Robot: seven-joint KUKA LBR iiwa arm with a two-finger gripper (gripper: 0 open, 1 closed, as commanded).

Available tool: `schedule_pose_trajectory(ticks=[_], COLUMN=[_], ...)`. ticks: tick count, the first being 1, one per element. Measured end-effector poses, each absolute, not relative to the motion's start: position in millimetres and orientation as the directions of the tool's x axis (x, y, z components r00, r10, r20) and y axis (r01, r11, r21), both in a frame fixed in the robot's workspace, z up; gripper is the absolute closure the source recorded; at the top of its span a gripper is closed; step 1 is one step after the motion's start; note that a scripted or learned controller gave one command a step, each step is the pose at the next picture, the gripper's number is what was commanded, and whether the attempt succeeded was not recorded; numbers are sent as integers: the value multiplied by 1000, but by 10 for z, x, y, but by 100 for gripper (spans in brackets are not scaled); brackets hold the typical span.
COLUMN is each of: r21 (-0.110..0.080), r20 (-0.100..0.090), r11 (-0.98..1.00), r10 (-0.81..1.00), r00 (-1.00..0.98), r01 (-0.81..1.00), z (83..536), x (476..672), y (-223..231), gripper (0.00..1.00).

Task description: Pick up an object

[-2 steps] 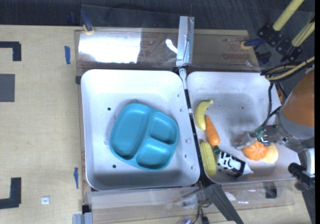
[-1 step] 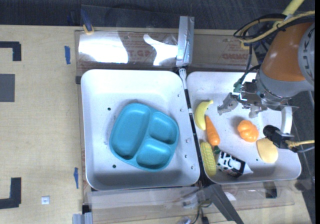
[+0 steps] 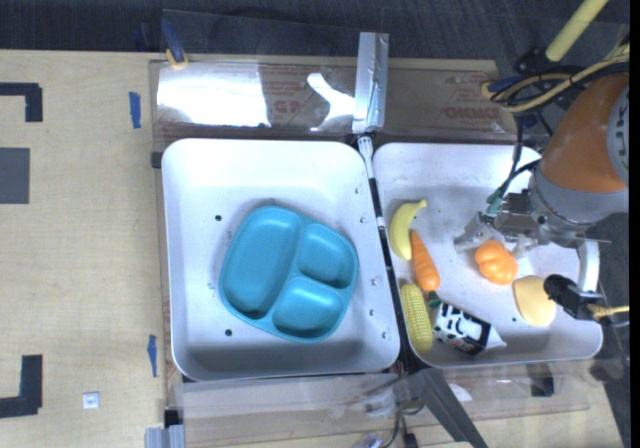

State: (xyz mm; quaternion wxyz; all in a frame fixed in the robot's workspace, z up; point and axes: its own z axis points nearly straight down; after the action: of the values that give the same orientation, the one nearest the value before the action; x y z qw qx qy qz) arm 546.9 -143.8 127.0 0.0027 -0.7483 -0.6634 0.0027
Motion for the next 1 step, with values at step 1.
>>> schedule_pose_trajectory(ticks=[1], r21=[3], r20=[0], r11=[-39], r10=[999], r00=[39], r01=[999], z=[865], x=[5156], y=[-1707], gripper=[0])
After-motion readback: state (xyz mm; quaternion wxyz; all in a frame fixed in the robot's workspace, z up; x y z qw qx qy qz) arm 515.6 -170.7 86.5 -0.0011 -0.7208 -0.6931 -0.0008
